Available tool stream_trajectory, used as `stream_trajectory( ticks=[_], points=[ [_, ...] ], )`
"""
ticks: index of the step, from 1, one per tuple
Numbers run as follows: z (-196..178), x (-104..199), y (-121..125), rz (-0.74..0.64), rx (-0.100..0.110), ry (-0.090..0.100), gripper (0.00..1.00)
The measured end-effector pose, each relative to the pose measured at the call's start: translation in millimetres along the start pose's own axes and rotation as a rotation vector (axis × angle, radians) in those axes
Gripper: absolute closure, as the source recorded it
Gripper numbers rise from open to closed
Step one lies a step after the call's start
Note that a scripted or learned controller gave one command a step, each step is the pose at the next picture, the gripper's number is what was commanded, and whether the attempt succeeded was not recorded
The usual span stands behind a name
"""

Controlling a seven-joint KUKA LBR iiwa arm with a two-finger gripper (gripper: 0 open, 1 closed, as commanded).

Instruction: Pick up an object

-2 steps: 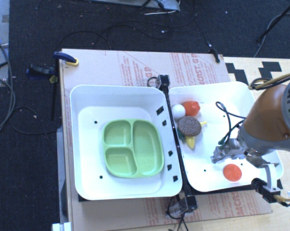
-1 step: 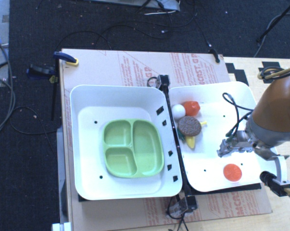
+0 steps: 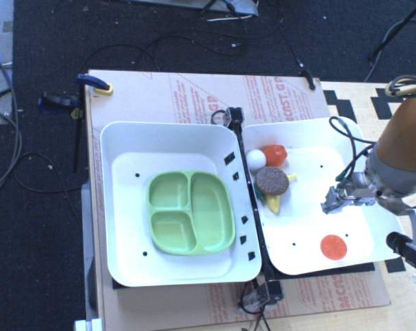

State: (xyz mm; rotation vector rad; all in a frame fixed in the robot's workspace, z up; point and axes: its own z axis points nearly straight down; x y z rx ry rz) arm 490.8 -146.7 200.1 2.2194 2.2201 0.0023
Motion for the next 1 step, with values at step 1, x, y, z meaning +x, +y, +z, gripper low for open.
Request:
stream_trajectory(
  ticks=[1],
  points=[
    [-47.0, -0.1, 1.0, 0.0, -0.001, 0.0, 1.0]
  ],
)
